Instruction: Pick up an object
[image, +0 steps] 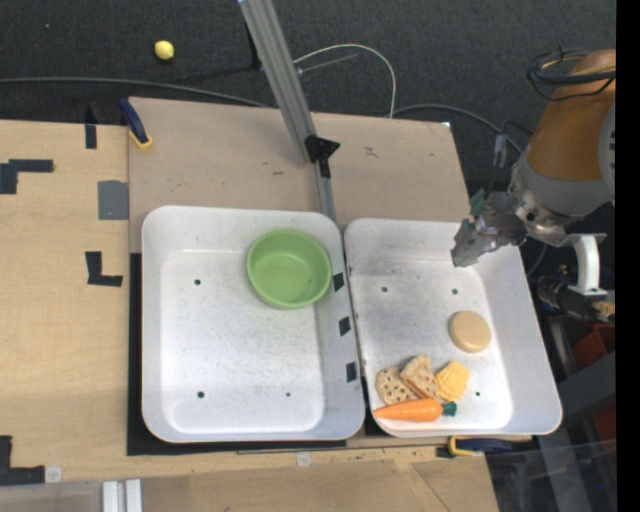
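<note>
The right bin (400, 250) holds a round tan bun (469, 331), two waffle-like biscuits (405, 382), a yellow corn piece (453, 379) and an orange carrot (410, 410) near its front edge. A green bowl (289, 268) stands in the left bin (180, 330) at its back right. My gripper (468, 247) hangs over the back right part of the right bin, above and behind the bun, with nothing seen between its fingers.
A grey metal pole (290, 90) slants in from the top toward the gap between the bins. A yellow ball (164, 49) lies on the dark floor at the back left. Cables run behind the bench.
</note>
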